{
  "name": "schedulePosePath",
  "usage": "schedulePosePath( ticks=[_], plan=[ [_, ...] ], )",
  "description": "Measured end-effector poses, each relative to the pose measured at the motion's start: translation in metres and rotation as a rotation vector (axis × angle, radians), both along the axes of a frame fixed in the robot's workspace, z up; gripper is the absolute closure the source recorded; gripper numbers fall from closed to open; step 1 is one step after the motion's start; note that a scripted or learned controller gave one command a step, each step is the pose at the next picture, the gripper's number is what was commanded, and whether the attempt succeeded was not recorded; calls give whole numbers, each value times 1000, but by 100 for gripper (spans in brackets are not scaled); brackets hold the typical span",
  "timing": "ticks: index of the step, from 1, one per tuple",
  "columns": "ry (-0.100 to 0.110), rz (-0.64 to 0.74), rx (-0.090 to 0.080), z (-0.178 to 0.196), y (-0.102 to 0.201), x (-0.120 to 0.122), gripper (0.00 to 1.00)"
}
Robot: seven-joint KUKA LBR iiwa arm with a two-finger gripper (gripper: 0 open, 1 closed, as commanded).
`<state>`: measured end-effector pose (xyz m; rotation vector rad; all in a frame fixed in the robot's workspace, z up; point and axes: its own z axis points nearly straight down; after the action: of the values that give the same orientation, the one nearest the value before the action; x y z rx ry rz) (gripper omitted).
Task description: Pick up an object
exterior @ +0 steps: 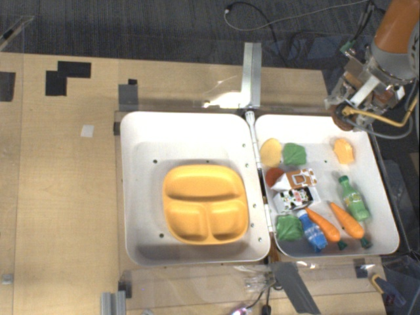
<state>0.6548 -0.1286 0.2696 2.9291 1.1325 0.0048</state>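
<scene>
The arm's fingers [354, 107] hang over the right bin's [387, 176] far corner; I cannot tell if they grip anything; toys wait below.

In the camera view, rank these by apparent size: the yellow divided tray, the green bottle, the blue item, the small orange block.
1. yellow divided tray, clearly the largest
2. green bottle
3. blue item, close to the bottle, so that order is unsure
4. small orange block
</scene>
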Motion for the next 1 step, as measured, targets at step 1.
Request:
schedulePosePath(
  ticks=[1],
  plan=[
    [-2, 8, -1, 11, 2, 1, 100]
  ],
)
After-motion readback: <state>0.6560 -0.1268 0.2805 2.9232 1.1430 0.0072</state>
